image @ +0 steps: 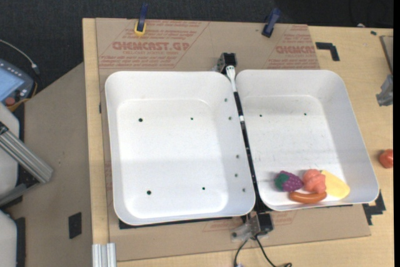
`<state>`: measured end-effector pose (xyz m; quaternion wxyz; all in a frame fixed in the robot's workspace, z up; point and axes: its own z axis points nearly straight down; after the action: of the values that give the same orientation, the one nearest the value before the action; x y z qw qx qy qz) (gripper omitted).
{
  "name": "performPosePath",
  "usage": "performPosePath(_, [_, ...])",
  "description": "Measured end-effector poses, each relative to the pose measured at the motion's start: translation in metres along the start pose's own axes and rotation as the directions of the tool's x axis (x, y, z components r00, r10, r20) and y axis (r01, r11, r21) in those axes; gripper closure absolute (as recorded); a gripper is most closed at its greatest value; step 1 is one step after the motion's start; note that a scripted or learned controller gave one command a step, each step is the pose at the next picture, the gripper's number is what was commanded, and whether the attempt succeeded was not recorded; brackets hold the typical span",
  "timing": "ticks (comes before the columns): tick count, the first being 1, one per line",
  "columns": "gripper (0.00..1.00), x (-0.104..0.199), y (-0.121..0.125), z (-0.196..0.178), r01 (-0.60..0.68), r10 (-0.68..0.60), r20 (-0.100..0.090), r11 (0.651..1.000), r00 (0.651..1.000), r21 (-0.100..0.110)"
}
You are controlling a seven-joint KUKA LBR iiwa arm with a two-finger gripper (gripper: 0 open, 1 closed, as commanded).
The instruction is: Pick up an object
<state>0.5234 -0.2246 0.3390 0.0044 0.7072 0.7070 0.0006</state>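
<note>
Toy foods, namely purple grapes, a reddish piece, a yellow piece and an orange sausage, lie touching in the right bin's near corner, likely crowded there by its rim, none lifted.

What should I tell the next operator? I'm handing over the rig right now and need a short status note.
Gripper: outside the camera view, so its state is unknown.
Objects: four small toy foods sit clustered in the near corner of the right white bin: a purple grape bunch, a red-orange lumpy piece, a yellow wedge-shaped piece and an orange-red sausage-shaped piece nearest the front rim.
Done: nothing lifted so far as this view shows.
Left: pick up one object. They lie tightly together, so a clean single grasp may be tricky.
</note>
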Motion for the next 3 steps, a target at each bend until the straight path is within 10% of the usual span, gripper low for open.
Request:
performPosePath(1, [1.00,0.042,-0.003,-0.025,0.004,-0.004,-0.004,1.000,1.000,0.002])
performPosePath(3, [1.00,0.006,-0.009,0.014,0.000,0.000,-0.002,1.000,1.000,0.004])
